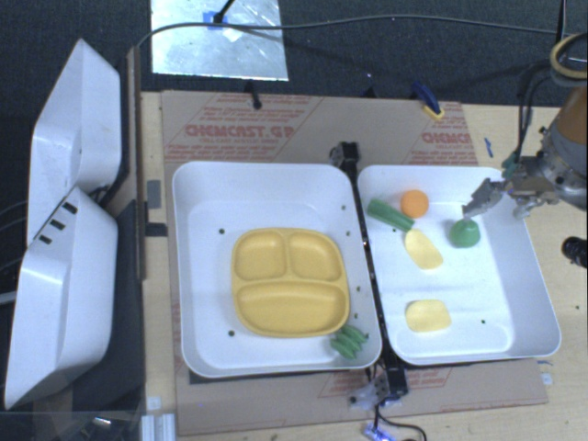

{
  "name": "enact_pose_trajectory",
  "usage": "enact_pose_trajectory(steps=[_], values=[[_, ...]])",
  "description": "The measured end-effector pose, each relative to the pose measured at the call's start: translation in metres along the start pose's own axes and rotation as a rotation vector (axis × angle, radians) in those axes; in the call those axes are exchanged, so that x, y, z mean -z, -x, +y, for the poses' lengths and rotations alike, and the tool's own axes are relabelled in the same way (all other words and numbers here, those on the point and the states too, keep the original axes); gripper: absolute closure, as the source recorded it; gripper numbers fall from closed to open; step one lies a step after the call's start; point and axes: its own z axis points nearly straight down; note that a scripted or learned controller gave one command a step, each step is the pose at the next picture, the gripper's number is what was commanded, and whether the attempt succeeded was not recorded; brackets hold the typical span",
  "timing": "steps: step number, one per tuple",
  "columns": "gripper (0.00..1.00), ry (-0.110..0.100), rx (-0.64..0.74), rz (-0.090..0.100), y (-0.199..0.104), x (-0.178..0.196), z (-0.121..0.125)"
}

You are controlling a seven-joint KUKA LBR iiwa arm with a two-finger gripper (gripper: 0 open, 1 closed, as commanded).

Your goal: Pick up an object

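My gripper (pixel 497 207) hangs over the far right part of the right bin (pixel 524 274), its two fingers spread open with nothing between them. Its left fingertip is just above a small green round piece (pixel 465 233). Further left in that bin lie an orange ball (pixel 414 202), a green cylinder (pixel 390 215) and a pale yellow oval piece (pixel 424 249). A yellow block (pixel 428 315) rests nearer the front.
The left bin (pixel 197 246) holds a yellow divided plate (pixel 290 280) and a green ridged piece (pixel 349 341) at its front right corner. A black clamp (pixel 345 152) sits where the bins meet. White housings (pixel 73 219) stand at far left.
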Motion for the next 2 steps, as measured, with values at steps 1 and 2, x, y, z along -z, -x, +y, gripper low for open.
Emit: enact_pose_trajectory(steps=[1, 2], values=[[0.00, -0.008, -0.009, 0.002, 0.010, -0.104, 0.026], [0.00, 0.002, 0.001, 0.000, 0.005, -0.073, 0.046]])
